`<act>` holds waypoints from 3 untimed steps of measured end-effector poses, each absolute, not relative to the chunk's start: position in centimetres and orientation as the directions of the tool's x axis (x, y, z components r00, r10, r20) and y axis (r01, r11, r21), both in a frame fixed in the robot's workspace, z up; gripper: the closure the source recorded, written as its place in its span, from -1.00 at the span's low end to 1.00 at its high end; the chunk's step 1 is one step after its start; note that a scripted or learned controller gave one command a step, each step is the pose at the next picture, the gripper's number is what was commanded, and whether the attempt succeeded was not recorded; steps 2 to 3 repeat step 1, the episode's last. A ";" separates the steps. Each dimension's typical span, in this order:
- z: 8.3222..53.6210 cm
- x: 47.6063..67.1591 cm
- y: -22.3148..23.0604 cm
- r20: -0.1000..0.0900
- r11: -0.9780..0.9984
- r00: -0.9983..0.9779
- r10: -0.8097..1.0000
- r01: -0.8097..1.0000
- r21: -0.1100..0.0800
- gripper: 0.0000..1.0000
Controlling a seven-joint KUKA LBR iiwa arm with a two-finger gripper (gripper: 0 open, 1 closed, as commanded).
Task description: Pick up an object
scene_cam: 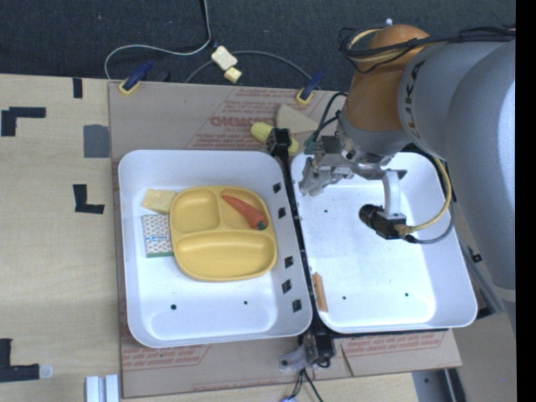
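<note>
The camera view shows two shallow white bins side by side on a cardboard sheet. The left bin (146,308) holds four things. One is a yellow divided plate (219,239) with three compartments, lying flat near the bin's middle. One red carrot-shaped toy (247,210) with a green tip lies in the plate's upper right compartment. One pale yellow flat piece (157,199) lies just beside the plate's upper left rim, and one small patterned packet (156,234) lies against the plate's left edge; its print is too small to read.

The right bin (377,296) has one thin orange strip (319,291) at its left wall.

One grey arm with an orange band (381,99) reaches in from the right. Its gripper (316,178) hangs over the right bin's upper left part, close to the divider; whether it is open or closed cannot be told, and nothing is seen held in it. A black fitting (381,220) on a cable hangs beside it.

Red lettering (230,121) is printed on the cardboard above the bins, too faint to read. Two blue clamps (136,77) grip the cardboard's far edge.
</note>
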State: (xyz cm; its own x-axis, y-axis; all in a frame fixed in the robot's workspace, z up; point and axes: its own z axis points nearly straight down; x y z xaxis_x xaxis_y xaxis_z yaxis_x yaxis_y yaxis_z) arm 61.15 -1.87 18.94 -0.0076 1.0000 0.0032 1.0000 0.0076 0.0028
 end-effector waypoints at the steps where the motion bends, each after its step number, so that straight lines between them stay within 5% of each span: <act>1: 18.4 61.3 -2.4 0.000 0.002 -0.002 1.000 1.000 -0.001 -1.00; 3: 18.4 61.3 -2.4 0.000 0.002 -0.002 1.000 1.000 -0.001 -1.00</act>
